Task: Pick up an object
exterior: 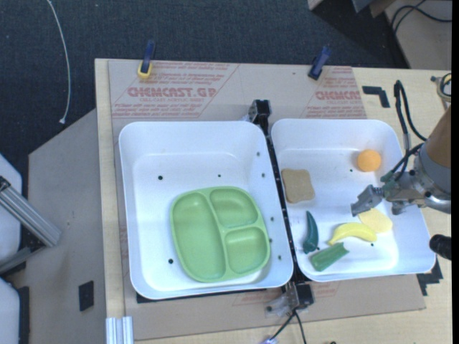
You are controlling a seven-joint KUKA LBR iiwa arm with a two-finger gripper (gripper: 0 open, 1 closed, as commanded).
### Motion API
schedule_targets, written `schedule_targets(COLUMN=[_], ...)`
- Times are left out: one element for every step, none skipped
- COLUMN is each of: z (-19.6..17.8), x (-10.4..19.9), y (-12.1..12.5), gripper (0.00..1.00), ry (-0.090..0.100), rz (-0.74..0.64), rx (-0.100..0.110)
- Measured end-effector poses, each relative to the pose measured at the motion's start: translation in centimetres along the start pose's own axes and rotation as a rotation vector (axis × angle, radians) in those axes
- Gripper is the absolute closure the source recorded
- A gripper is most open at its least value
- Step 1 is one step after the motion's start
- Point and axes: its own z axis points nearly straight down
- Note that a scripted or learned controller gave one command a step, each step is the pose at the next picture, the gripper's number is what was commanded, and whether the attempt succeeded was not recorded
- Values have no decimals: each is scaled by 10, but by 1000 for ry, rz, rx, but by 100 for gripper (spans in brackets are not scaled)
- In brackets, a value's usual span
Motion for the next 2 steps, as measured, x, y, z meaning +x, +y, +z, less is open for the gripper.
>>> schedule_targets(z=[-7, 44], x=[1, 7], y=[3, 12], gripper=[0, 0], ry=[-3, 0], rz=[-5, -5], rx=[-15, -9])
